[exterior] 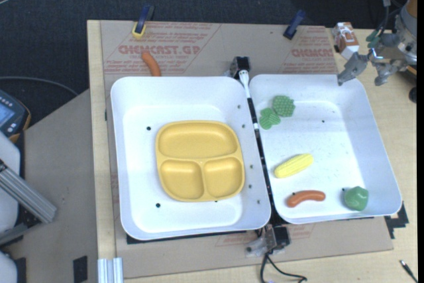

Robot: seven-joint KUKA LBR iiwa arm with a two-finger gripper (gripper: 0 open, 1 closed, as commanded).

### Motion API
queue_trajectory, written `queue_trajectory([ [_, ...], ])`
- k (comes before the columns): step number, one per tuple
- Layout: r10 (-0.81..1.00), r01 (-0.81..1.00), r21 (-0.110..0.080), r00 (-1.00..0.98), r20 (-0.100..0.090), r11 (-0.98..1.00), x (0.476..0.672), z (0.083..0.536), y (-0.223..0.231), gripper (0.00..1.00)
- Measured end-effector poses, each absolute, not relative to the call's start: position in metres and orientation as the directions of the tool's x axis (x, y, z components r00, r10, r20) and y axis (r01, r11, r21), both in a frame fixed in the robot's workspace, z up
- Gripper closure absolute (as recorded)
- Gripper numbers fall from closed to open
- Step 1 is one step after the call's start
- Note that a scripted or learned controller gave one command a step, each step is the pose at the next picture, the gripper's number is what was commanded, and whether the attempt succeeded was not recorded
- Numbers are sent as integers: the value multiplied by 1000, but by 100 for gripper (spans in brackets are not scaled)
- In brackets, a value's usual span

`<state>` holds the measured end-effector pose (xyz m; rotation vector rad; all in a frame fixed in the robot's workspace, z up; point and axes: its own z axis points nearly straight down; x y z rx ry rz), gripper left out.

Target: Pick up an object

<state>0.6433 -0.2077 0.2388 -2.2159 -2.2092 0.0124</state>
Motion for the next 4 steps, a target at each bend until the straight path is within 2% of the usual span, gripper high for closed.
queue_trajectory([
  [1, 1000, 1000, 0, 0, 0, 0, 646, 248, -207, 0],
  [2, 1000, 1000, -6, 0, 2, 0, 637, 198, -202, 0],
  [4, 1000, 1000, -6, -1, 2, 1, 633, 81, -197, 0],
])
